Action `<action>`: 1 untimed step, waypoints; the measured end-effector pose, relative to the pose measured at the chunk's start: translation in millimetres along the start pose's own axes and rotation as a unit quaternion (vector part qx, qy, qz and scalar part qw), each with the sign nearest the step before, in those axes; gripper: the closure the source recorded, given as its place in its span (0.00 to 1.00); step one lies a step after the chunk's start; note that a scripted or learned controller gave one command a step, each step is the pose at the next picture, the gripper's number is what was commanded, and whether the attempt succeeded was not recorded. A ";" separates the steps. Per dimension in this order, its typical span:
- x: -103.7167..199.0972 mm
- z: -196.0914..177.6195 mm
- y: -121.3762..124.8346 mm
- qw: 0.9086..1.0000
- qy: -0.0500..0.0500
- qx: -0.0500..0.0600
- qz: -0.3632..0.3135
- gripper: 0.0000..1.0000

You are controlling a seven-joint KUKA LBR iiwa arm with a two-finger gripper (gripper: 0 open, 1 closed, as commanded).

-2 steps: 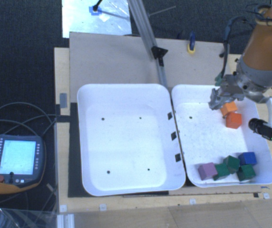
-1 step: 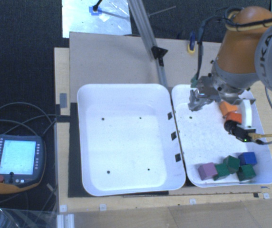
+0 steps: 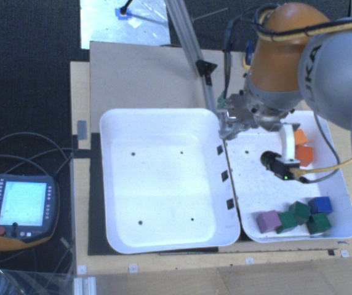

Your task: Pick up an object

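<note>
the gripper (image 3: 236, 121) hangs over the far left corner of the right bin (image 3: 253, 183), seemingly on approach; i cannot tell how open it is or whether it holds anything. an orange block (image 3: 304, 153) lies nearby, while a pink block (image 3: 266, 220), green blocks (image 3: 290, 217) and a blue block (image 3: 320, 204) cluster at the near edge. next it likely needs to centre over one block and descend.

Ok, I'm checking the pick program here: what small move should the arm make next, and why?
Probably slide the tool toward the near edge of the right bin. It hangs over that bin's far corner beside the divider, while the pink block, green blocks and blue block cluster along the near edge, well apart from it.
</note>
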State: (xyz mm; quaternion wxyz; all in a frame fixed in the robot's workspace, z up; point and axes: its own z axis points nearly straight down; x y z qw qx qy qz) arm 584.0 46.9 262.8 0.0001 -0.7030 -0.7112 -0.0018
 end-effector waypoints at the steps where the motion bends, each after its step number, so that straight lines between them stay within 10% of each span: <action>1: 51.0 20.1 -4.1 1.000 0.000 0.002 0.001 1.00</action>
